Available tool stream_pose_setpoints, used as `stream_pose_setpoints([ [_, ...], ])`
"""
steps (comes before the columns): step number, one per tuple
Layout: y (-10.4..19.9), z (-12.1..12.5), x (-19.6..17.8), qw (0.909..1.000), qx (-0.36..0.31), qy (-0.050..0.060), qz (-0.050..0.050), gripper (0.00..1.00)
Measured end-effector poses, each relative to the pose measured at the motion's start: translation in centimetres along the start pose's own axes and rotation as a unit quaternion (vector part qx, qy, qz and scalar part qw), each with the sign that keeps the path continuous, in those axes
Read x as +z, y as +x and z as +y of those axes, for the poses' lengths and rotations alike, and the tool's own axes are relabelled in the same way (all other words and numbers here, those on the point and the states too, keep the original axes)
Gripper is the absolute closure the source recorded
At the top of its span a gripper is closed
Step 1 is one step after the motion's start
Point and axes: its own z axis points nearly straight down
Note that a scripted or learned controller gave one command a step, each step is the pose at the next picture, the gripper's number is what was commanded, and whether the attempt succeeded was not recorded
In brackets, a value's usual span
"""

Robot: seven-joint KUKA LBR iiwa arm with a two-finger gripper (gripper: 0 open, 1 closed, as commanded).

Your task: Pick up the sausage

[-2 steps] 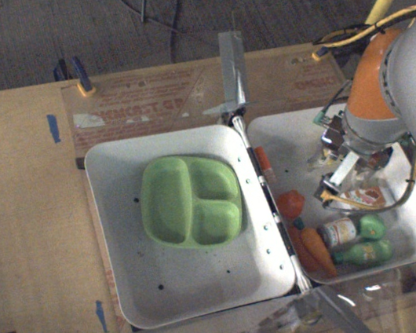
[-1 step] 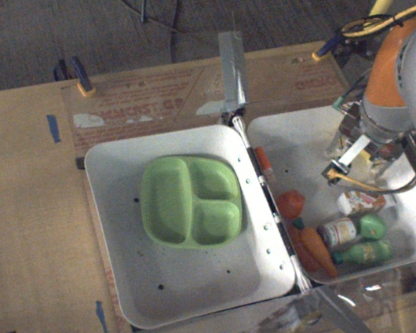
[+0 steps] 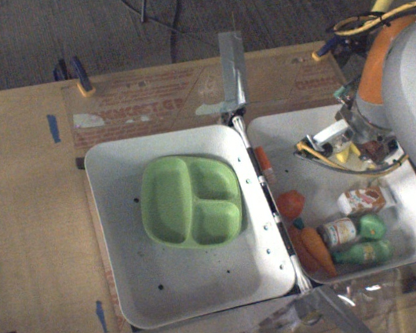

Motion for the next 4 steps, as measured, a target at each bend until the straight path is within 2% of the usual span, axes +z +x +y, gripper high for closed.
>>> stream_pose_setpoints([
  [1, 2.8, 4.1, -5.8, 0.9989, -0.047, 0.002, -0.001, 0.0],
  [2, 4.5, -1.8, 0.0, 0.9989, -0.046, 0.002, -0.001, 0.0],
  [3, 1.4, -5.4, -0.1, 0.9978, 0.066, 0.002, 0.0, 0.0],
  [4, 1.3, -5.4, -1.1, 0.9979, 0.065, 0.003, -0.002, 1.0],
])
